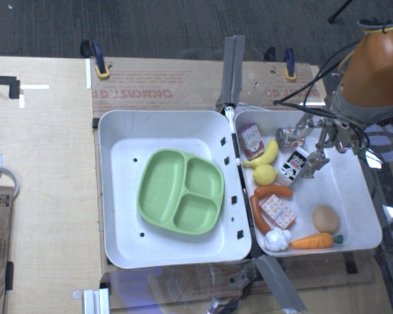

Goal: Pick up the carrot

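The carrot (pixel 312 241) is lying in the right bin (pixel 360 195), close to its near wall, with the green tip pointing to the right. It is placed just beside a white garlic-like piece (pixel 276 240) on its left, and a brown egg-shaped item (pixel 325 218) is found just above it. The gripper (pixel 309 150) is held over the far part of the same bin, well apart from the carrot, and nothing is seen between its fingers (pixel 316 163). They seem to be spread somewhat, but this is hard to confirm because cables and metal parts are mixed together there.

For a good grasp, the gripper should be brought toward the near wall and lowered over the middle of the carrot, with the fingers closing across its thin width. Care should be given to the wall and to the two neighbours. The underside of the carrot is hidden, and the wrist is partly cut off at the edge.
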Motion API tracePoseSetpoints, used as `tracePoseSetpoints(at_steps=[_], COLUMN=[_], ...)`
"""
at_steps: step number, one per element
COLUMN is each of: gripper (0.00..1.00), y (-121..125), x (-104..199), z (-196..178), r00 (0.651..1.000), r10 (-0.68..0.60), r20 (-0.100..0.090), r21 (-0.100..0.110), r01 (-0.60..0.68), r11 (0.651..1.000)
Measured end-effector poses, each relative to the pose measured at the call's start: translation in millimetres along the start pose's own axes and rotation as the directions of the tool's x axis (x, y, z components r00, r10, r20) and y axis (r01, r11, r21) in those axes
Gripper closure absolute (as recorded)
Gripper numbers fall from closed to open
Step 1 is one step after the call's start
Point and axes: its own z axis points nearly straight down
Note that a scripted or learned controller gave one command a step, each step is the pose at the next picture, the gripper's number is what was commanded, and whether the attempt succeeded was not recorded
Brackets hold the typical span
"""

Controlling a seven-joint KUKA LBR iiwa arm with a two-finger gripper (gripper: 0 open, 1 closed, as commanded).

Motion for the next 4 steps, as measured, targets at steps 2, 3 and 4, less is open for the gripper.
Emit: tracePoseSetpoints(at_steps=[2, 3, 4], gripper=[0.00, 0.00, 0.00], y=[21, 37, 44], x=[128, 129, 127], z=[-13, 76, 0], r00=[0.985, 0.872, 0.870], r10=[0.174, 0.490, 0.493], r20=[-0.005, -0.006, -0.003], r21=[0.001, 0.003, 0.003], r01=[-0.174, -0.490, -0.493], r11=[0.985, 0.872, 0.870])
